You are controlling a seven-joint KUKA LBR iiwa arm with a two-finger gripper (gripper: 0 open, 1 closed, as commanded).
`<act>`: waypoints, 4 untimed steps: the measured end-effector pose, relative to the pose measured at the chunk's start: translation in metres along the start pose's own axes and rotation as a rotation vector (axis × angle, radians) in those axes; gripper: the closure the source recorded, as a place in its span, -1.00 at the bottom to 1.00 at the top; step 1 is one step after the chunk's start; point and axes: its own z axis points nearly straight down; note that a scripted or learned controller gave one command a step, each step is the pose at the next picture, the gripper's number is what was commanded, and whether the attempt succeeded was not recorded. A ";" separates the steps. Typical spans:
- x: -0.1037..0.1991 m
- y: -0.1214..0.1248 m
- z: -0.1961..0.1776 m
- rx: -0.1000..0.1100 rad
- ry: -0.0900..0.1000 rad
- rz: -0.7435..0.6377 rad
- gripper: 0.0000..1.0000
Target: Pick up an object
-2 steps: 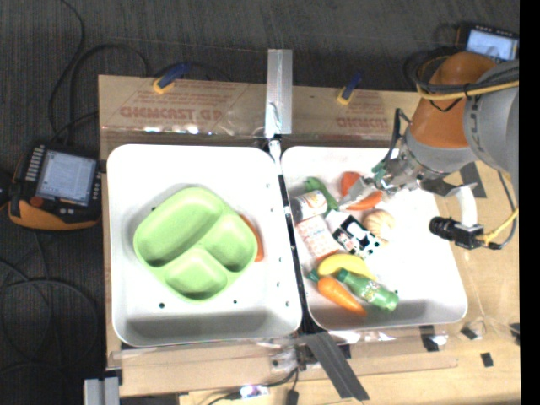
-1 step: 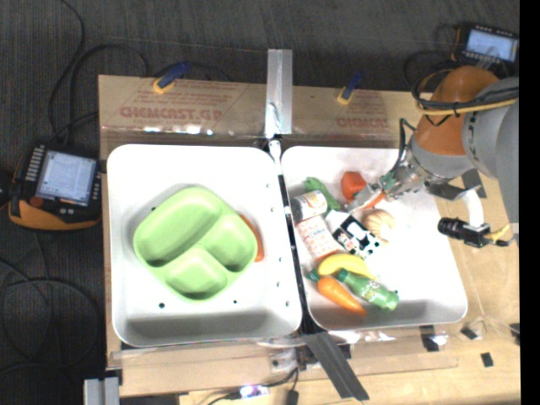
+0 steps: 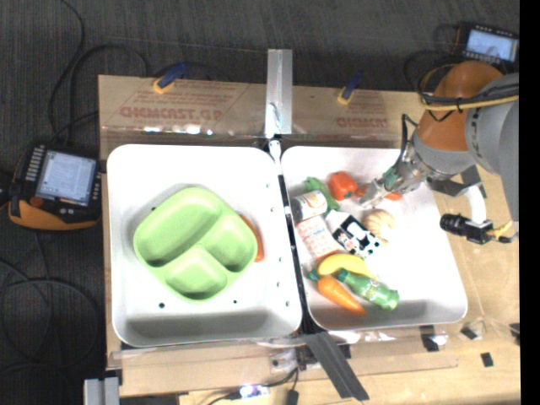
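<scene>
Hidden: an orange piece (image 3: pixel 256 236) in the left bin (image 3: pixel 135 163) is mostly covered by the green divided plate (image 3: pixel 196 240); only its edge shows at the plate's right side.
Hard to make out: the small packages in the right bin (image 3: pixel 439 260), a white carton (image 3: pixel 315 236) and a black-and-white box (image 3: pixel 356 234), carry print too small to read.
Arm: the grey arm (image 3: pixel 498 133) enters from the right, orange band (image 3: pixel 456 99) above the wrist, angled down and leftward into the right bin's upper part.
Tool: the tool (image 3: pixel 374 194) sits low beside the orange-red toy (image 3: pixel 343 184) and just above a pale round object (image 3: pixel 380 220); whether its fingers are apart or closed, or hold anything, I cannot tell.
Objects: a banana (image 3: pixel 340 264), carrot (image 3: pixel 339 294) and green bottle (image 3: pixel 371 291) lie together near the right bin's front.
Writing: the brown board (image 3: pixel 194 108) on the table behind the bins reads roughly "CHEMCAST", in red.
</scene>
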 end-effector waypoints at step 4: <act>0.193 0.050 -0.110 0.011 0.008 -0.216 1.00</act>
